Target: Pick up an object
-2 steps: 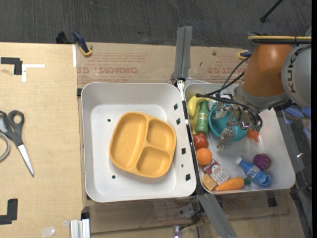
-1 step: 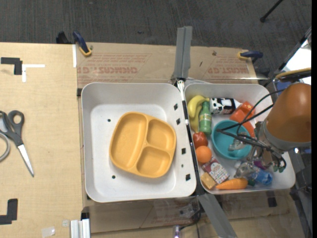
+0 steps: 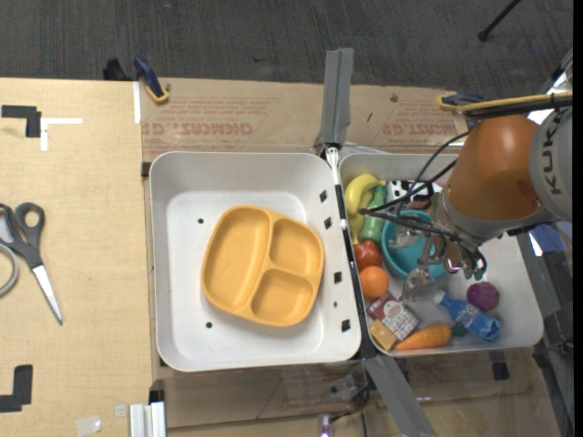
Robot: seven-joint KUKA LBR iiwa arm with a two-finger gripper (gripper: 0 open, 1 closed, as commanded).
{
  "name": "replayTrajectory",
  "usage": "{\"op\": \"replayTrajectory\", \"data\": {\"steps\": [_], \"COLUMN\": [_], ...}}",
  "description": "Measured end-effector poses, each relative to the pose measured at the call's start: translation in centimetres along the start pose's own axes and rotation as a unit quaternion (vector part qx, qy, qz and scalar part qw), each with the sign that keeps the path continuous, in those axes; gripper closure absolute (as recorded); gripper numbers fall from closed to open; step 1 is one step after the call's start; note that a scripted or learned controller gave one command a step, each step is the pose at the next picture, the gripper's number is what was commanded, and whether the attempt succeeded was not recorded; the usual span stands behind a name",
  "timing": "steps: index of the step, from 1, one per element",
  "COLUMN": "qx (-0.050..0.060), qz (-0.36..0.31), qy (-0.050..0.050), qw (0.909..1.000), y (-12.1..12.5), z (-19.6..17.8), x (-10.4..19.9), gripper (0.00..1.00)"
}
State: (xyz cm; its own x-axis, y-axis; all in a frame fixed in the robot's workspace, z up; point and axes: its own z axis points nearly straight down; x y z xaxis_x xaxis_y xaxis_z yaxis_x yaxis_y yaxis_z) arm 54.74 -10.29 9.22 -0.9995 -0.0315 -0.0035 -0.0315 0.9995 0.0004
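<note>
The right bin [image 3: 524, 340] holds a heap of small items. A yellow banana [image 3: 361, 189] lies at its far left, with a green piece [image 3: 373, 226] below it. A teal bowl [image 3: 401, 248] sits mid-bin, partly under the arm. Along the left wall are a red tomato [image 3: 367, 254] and an orange [image 3: 373, 281]. Near the front lie a printed packet [image 3: 393, 319], a carrot [image 3: 424, 338], a blue bottle [image 3: 470, 319] and a purple piece [image 3: 483, 295]. My gripper [image 3: 426, 276] hangs low over the bowl's front edge, below the orange band [image 3: 492, 176].
The left bin [image 3: 173, 271] bears a yellow divided plate [image 3: 262, 266]. Scissors [image 3: 35, 253] lie on the wooden bench at the far left. A grey divider bar [image 3: 337, 98] runs between the bins at the back. Cables trail beside the wrist.
</note>
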Motion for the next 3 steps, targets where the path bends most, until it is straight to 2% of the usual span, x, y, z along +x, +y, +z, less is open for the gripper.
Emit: {"op": "replayTrajectory", "data": {"steps": [1, 2, 3], "qx": [0.001, 0.000, 0.000], "qz": [0.007, 0.031, 0.064], "qy": [-0.001, -0.004, 0.001], "qw": [1.0000, 0.9995, 0.9980], "y": [-11.3, -5.6, -1.2], "z": [-3.6, -0.5, 0.0], "x": [1.0, -1.4, 0.9], "gripper": [0.00, 0.00, 0.00]}}
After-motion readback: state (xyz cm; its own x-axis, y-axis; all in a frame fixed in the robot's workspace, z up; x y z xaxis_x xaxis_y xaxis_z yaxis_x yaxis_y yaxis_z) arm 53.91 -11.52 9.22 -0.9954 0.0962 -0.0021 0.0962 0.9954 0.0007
